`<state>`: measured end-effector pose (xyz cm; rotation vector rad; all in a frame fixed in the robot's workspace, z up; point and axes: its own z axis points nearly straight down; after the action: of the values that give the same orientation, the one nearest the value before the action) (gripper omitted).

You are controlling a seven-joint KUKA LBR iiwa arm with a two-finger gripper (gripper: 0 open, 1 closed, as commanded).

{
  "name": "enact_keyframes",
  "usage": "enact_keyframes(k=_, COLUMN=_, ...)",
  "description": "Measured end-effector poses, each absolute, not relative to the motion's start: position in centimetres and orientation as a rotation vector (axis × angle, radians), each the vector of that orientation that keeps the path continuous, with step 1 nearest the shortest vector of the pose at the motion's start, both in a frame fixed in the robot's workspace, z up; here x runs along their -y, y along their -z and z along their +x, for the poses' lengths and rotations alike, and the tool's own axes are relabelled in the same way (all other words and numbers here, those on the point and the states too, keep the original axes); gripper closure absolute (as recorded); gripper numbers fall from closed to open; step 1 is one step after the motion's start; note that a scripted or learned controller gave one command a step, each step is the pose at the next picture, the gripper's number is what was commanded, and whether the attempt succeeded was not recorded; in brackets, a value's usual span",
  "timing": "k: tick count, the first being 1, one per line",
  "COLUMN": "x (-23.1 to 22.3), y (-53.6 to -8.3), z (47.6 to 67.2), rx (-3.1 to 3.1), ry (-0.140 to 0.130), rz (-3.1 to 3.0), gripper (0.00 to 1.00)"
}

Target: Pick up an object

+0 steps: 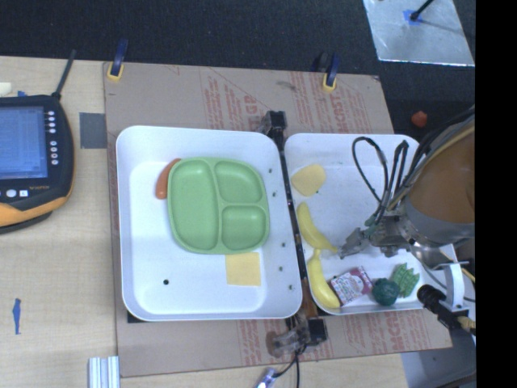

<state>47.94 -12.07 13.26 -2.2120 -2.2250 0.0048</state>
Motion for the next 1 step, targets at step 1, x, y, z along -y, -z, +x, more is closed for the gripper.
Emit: enact_keyframes(k=1, x=9.32, y=-9.2, z=53.91, rx=2.227, ry=-0.006, rz=-2.215, gripper=0.0)
